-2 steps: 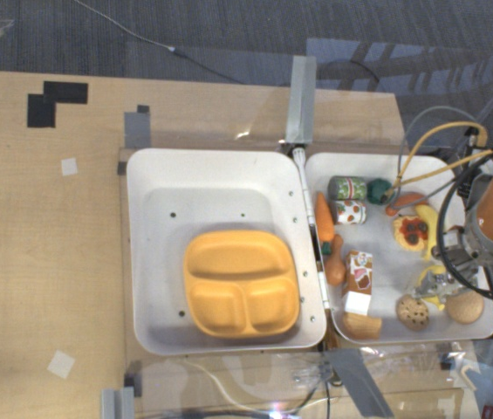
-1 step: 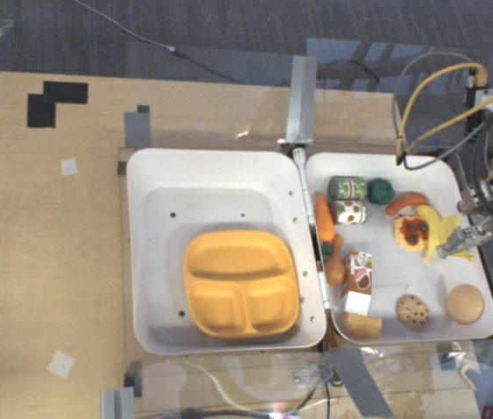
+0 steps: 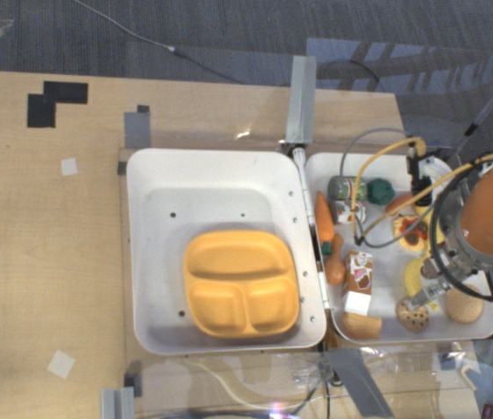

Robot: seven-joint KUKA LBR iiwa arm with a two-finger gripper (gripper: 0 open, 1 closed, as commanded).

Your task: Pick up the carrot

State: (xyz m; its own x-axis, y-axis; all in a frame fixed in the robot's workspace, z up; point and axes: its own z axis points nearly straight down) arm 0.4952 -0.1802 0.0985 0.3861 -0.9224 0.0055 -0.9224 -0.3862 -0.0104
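yellow divided tray (image 3: 242,282) sits in the left bin (image 3: 154,177), toward its near-right corner, three compartments, nothing in them. right bin (image 3: 490,328) is crowded with toy food. carrot (image 3: 325,219) lies against that bin's left wall, roughly lengthwise along it, orange, tilted slightly; a brown sausage-like piece (image 3: 335,271) sits just below it, close or touching, can't tell which. small carton (image 3: 359,271) just right of that piece, white block (image 3: 357,303) and a bread-like piece (image 3: 361,326) below near the front rim. can (image 3: 344,194) and a green item (image 3: 380,189) at the back of the bin. arm comes in from the right, orange band over the bin's right side, yellow and black cables looping above. gripper (image 3: 427,293) is low near the bin's front-right, right by a cookie (image 3: 414,318) and a tan round piece (image 3: 464,307), well apart from the carrot. jaw opening: can't tell, tips blur into clutter; nothing visibly gripped
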